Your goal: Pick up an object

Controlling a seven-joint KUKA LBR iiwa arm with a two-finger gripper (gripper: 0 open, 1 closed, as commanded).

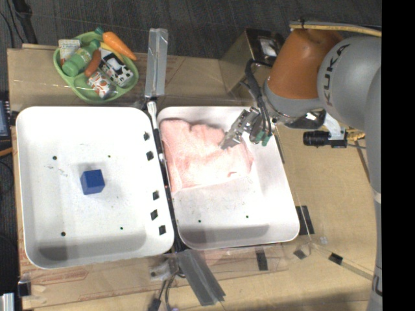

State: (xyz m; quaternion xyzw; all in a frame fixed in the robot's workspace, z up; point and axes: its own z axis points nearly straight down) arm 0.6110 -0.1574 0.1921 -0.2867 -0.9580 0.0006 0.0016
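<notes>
Camera view from above the bench, looking down at a slant on two shallow white plastic bins set side by side. In the left bin (39,173) a small blue cube (93,181) sits alone on the white floor, a little left of the middle. In the right bin (279,219) a crumpled pale pink cloth (198,154) covers the far half, bunched against the wall next to the divider. From the right reaches the grey arm with its orange band (298,63), bent down over the far right corner of that bin. Its two-finger gripper (235,137) hangs at the cloth's right edge, tips touching or just above the fabric. From where I stand I cannot tell how the gripper is set, and nothing is visibly held in it. Beyond the left bin, on the brown bench (331,193), a green bowl (65,73) holds toy food, with an orange carrot (117,44) lying on top.
</notes>
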